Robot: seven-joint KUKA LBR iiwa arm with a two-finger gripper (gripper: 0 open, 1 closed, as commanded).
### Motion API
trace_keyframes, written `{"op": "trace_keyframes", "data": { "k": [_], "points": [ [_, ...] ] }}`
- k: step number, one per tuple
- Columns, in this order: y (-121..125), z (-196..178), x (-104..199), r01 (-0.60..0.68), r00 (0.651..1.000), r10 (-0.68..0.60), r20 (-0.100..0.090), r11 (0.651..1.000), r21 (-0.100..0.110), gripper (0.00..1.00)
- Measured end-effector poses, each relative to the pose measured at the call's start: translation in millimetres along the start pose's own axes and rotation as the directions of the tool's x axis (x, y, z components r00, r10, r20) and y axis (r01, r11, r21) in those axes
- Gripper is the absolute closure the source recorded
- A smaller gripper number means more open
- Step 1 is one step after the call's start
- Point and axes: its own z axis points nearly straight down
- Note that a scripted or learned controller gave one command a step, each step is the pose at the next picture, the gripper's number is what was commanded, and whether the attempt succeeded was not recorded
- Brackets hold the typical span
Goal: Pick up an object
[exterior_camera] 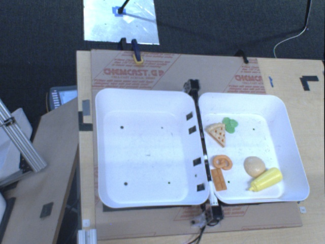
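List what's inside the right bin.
Right bin holds a pizza slice, a green piece touching it, a pretzel, an orange bar, a tan egg-like lump and a yellow bottle. Anything beneath them is covered.

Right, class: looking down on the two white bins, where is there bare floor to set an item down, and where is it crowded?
The left bin offers bare floor wall to wall. In the right bin, free patches lie along the far wall above the pizza slice and green piece, and along its right side. Crowded: near the divider and front, around the pretzel, orange bar, beige lump and yellow bottle.
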Motion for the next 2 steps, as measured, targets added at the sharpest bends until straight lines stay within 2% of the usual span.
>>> {"op": "trace_keyframes", "data": {
  "k": [1, 2],
  "points": [
    [-17.6, 48.1, 100.4, 0.006, 1.0, -0.006, -0.002, 1.0, 0.005, 1.0],
    [-34.4, -2.4, 159.1, 0.002, 1.0, -0.002, -0.001, 1.0, -0.005, 1.0]
  ]
}}
